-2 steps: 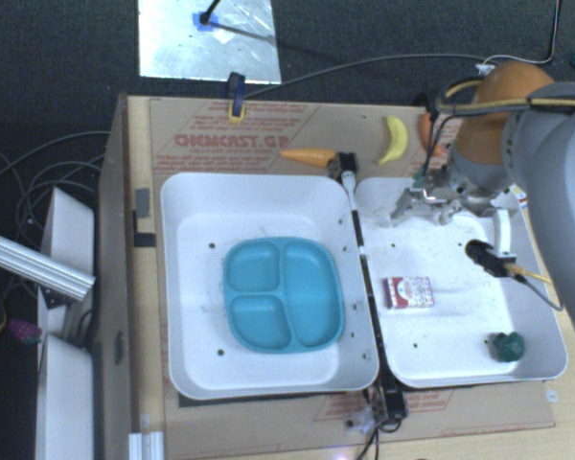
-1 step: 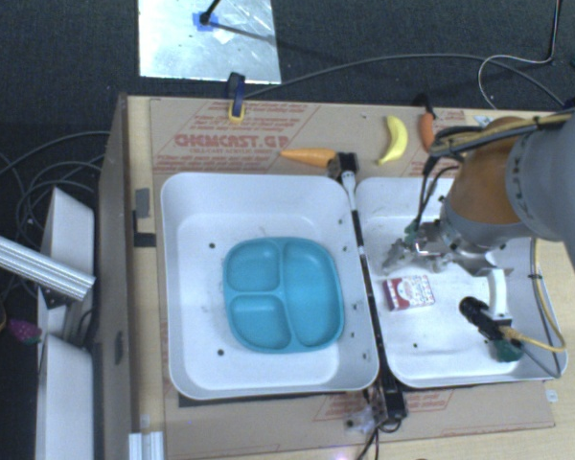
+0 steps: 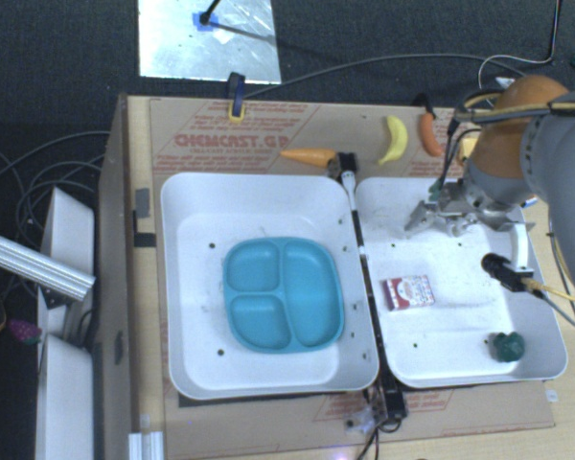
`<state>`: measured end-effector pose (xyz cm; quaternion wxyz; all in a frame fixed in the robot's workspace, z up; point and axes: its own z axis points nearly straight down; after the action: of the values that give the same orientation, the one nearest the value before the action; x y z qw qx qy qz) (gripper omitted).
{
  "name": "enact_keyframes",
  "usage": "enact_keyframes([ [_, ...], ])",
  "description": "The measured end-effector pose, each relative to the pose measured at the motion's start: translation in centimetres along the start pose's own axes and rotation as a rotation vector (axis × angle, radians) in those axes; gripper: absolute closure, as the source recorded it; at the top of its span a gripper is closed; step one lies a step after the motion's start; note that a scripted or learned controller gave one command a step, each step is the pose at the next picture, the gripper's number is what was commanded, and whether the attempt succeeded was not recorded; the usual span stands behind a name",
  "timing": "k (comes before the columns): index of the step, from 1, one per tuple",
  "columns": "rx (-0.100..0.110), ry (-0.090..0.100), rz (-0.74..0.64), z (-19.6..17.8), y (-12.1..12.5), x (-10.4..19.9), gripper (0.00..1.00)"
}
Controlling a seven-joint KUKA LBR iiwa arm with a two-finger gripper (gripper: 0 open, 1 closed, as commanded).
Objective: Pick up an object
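Gripper [image 3: 439,215] fingers splayed open and empty above the right bin [image 3: 546,348], the small red-and-white packet [image 3: 407,292] lying flat just below it, likely light, stiff, best pinched across its short edges.

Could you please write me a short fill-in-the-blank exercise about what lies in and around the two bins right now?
1. The blue divided plate lies in the ____ bin of the view.
2. The small red-and-white packet lies in the ____ bin of the view.
3. The banana lies outside the bins, on the ____.
4. The hand hangs over the right bin's ____ end.

Missing words: left; right; cardboard; far
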<state>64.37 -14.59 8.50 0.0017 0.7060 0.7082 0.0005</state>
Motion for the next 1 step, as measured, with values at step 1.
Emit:
enact_keyframes([
  [1, 0.001, 0.002, 0.000, -3.52, -5.36, 4.70, 0.00],
])
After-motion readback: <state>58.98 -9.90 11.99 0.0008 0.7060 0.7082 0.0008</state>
